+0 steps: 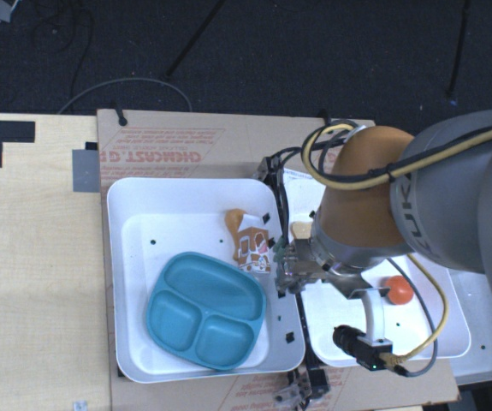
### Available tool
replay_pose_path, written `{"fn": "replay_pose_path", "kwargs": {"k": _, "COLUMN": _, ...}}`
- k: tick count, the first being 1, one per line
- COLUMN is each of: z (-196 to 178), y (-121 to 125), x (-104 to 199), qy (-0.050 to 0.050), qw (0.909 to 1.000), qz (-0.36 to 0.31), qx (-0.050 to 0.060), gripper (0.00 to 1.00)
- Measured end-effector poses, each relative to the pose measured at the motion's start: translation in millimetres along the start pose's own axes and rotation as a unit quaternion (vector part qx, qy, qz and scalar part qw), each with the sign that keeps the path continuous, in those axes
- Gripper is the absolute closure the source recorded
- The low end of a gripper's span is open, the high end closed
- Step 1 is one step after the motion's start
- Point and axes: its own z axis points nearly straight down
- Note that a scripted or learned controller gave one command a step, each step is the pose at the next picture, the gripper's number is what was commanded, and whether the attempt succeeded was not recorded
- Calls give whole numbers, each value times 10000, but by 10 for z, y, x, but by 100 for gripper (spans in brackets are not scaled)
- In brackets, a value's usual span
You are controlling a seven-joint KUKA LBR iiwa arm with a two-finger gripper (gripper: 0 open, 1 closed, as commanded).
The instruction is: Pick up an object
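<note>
Blue plate (205, 310) lies below and left of the pincer (285, 272), which sits by the bin wall near a small packet (251, 249), maybe to grab it; I cannot tell its state.

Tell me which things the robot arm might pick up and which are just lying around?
Might get picked up:
- blue plastic three-compartment tray, left bin
- small brown-and-white printed packet, left bin
- small orange ball, right bin

Just lying around:
- two shallow white bins
- brown cardboard sheet beneath them
- black cables on the dark floor
</note>
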Motion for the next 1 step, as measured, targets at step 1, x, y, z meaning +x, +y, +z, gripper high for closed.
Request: {"fn": "replay_pose_path", "kwargs": {"k": 1, "z": 83, "y": 28, "x": 545, "qy": -2, "qw": 10000, "qz": -6, "qx": 1, "gripper": 100}}
